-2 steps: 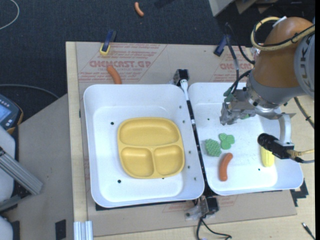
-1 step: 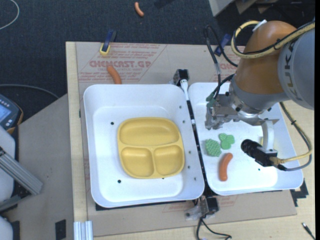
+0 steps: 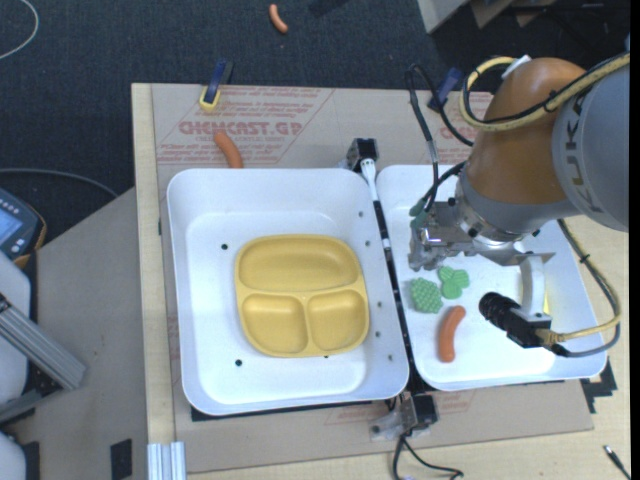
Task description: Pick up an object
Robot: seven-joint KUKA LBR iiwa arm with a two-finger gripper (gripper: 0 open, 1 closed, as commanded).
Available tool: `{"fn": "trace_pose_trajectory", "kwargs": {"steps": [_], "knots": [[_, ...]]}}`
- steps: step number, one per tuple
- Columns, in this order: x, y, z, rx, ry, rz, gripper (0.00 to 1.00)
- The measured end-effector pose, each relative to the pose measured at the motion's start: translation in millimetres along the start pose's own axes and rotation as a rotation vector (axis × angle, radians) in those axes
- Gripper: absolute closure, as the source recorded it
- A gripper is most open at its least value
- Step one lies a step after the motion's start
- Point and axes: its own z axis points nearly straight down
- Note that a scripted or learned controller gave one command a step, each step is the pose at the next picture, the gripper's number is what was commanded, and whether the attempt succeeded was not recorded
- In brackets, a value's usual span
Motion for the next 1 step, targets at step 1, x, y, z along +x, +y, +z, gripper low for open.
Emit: {"fn": "trace_pose_trajectory", "kwargs": {"steps": [1], "knots": [[4.8, -15.4, -4.4, 0.000, 0.001, -0.001, 1.00]]}}
